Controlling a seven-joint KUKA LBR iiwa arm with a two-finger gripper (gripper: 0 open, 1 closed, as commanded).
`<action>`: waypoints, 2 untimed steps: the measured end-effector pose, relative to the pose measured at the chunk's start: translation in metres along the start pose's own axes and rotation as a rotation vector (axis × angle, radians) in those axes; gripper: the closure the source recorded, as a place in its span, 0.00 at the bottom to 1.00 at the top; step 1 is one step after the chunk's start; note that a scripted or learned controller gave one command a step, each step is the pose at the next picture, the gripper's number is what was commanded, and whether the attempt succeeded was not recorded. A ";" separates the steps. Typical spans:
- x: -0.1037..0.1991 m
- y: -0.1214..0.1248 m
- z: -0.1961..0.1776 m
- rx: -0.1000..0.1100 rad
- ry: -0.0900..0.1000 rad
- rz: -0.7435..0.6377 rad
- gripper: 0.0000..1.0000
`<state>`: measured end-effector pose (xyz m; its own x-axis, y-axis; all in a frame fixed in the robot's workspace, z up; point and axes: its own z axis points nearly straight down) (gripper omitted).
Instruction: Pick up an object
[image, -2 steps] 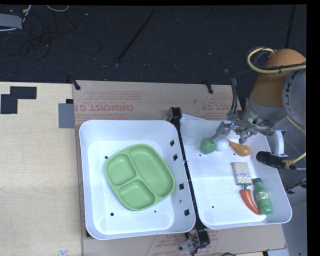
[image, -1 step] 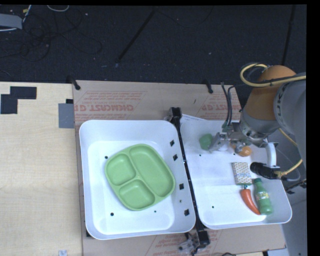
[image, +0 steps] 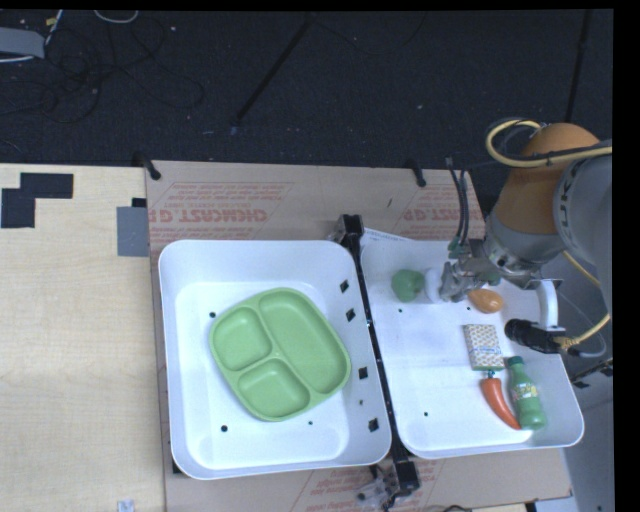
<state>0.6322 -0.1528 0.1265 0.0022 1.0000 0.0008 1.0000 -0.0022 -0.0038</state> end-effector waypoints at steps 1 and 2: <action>-0.005 -0.002 -0.063 -0.008 -0.002 0.002 1.00; -0.004 0.004 -0.126 -0.009 -0.002 -0.003 1.00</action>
<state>0.6369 -0.1571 0.2526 -0.0009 1.0000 -0.0014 1.0000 0.0009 0.0054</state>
